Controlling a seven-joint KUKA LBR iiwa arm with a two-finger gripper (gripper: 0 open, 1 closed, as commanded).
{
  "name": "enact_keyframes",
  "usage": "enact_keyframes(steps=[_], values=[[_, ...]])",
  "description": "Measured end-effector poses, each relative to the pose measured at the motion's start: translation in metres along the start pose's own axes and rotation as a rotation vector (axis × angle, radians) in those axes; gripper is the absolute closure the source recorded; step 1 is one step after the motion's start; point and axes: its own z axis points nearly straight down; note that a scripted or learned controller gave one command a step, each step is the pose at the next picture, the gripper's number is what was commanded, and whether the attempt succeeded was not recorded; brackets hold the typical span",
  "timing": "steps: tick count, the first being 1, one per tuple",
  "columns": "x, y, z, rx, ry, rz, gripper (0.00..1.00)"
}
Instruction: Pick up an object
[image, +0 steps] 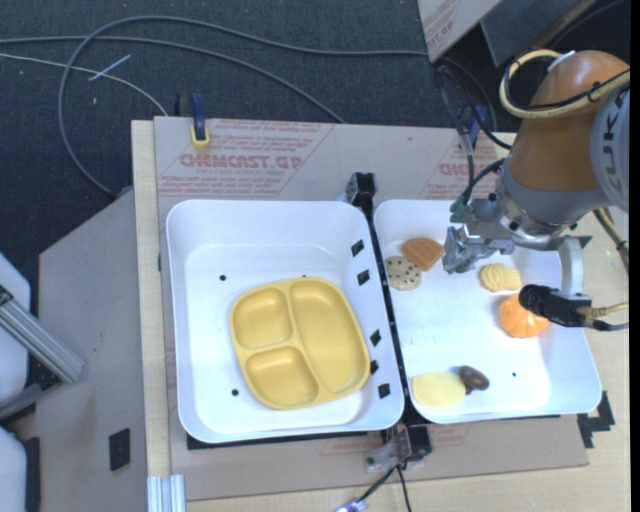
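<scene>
- You are looking at red print reading "CHEMCAST GP" on the brown board (300, 160) lying under both bins on the desk; the smaller lines beneath it are too fine to read.
- Your jaws (458, 252) are hanging low in the right bin (560, 395), near its far left part; you cannot tell whether they are apart or together.
- An orange-brown cookie (424, 251) is lying just left of the jaws, its long axis running roughly left to right, with a chocolate-chip cookie (402, 272) touching its near left edge.
- A pale ridged biscuit (499, 276) is sitting just right of the jaws, and an orange piece (520, 318) is lying nearer the camera beyond it.
- A pale yellow disc (439, 389) and a small brown lump (472, 378) are resting by the near wall, touching.
- You are getting open floor across the middle of the right bin.
- A yellow divided tray (299, 341) is sitting tilted in the left bin (200, 240).
</scene>
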Motion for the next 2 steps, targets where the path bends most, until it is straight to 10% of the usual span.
enact_keyframes(steps=[2], values=[[0.118,-0.016,0.015,0.001,-0.002,0.0,1.0]])
